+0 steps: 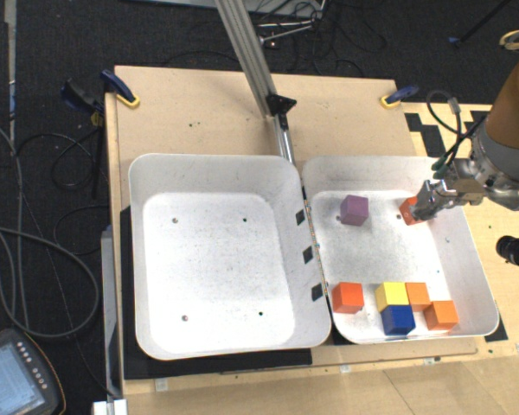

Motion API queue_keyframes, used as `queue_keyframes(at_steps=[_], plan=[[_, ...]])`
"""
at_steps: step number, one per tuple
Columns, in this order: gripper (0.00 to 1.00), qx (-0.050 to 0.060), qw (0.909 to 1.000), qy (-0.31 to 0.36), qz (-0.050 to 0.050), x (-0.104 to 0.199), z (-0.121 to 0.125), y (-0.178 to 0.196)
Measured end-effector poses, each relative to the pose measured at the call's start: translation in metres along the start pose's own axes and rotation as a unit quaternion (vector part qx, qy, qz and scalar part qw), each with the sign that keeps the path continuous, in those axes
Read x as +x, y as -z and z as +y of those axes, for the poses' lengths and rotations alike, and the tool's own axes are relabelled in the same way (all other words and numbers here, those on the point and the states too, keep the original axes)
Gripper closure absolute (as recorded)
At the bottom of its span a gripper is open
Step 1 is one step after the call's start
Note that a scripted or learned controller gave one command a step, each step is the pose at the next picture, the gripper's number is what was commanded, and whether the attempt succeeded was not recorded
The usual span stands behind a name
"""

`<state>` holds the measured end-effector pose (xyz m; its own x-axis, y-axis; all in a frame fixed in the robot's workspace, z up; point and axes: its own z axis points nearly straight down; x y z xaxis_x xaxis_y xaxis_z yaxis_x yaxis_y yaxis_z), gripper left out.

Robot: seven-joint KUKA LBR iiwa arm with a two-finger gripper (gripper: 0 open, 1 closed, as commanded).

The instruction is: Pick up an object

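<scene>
A small orange-red block (407, 211) lies in the right-hand shallow white plastic bin (374, 169), near its far right wall, directly under the arm's two-finger gripper (429, 202). The gripper sits low over that block, partly covering it (whether it is parted or closed on the block cannot be made out). To the block's left, apart from it, rests a purple cube (354, 209). Along the near wall stand an orange cube (348, 296), a yellow cube (393, 295), a blue cube (398, 318) and two more orange cubes (440, 315). The left-hand white bin (147, 180) adjoins it.
</scene>
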<state>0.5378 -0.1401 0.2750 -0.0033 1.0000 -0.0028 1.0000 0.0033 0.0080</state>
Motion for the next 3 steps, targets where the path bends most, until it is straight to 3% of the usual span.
queue_keyframes(at_steps=[3], plan=[[1.0,0.004,1.0,0.003,0.002,0.158,0.007,-0.01]])
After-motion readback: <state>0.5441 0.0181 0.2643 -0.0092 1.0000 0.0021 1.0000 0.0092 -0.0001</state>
